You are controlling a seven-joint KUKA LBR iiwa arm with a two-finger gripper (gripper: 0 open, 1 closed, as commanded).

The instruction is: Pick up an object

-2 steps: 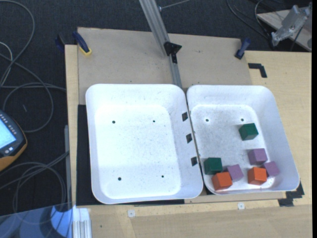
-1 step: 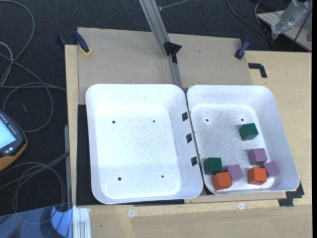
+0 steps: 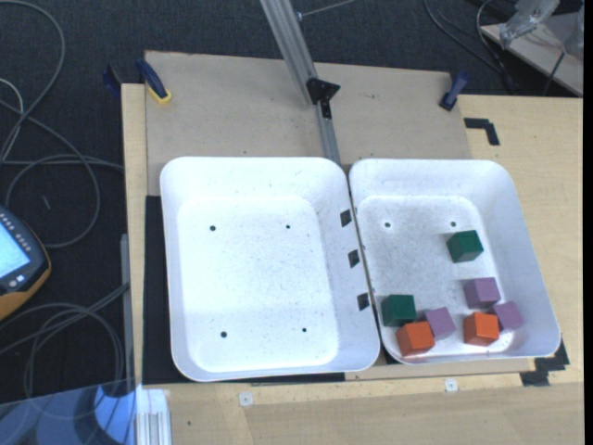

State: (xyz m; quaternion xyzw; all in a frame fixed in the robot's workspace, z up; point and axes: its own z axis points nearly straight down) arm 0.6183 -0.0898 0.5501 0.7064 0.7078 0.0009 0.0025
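Note:
The right bin holds several small blocks. One green block sits alone near the bin's middle right. Along the front lie another green block, an orange block, a purple block, a second orange block, and two more purple blocks. The front blocks sit close together, some touching.
The left bin stands beside the right one on the wooden bench. A metal pole slants up from the bins' far seam. Blue clamps grip the backboard. Cables and a handheld screen lie on the floor at left.

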